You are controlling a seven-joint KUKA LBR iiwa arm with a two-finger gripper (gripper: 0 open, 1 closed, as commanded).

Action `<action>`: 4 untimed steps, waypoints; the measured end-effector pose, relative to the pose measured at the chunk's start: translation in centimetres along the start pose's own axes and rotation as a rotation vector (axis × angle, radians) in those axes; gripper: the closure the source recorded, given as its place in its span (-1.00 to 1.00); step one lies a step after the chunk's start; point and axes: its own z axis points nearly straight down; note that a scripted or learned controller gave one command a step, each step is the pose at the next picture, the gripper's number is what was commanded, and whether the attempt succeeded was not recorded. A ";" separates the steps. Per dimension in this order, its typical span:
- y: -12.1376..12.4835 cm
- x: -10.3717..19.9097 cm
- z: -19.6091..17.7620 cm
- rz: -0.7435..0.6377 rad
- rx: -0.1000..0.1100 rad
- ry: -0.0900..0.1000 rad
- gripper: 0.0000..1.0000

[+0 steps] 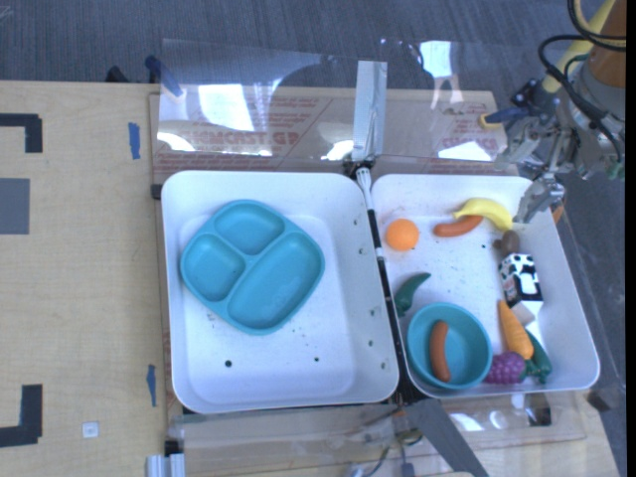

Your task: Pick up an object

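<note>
1. Two white bins side by side: left bin (189,366) with a blue divided plate (252,264), right bin (576,341) with the toy food.
2. Gripper (542,199) at the right bin's far right corner, above the rim, nothing between its fingers; spread or pressed together, cannot tell.
3. Just beside it, a yellow banana (485,210) touching a red sausage (457,227); an orange ball (401,235) to their left.
4. Near front: blue bowl (449,344) holding another sausage (440,351); carrot (514,330), purple grapes (505,368), black-and-white carton (521,276) along the right wall.
</note>
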 end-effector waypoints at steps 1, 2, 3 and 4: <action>-2.4 -2.5 16.2 0.159 -0.004 0.018 -1.00; 7.8 -2.1 18.2 0.090 -0.004 0.002 -1.00; 0.0 0.0 18.2 0.045 0.001 0.002 -1.00; 2.3 -2.4 18.2 0.158 0.004 0.014 -1.00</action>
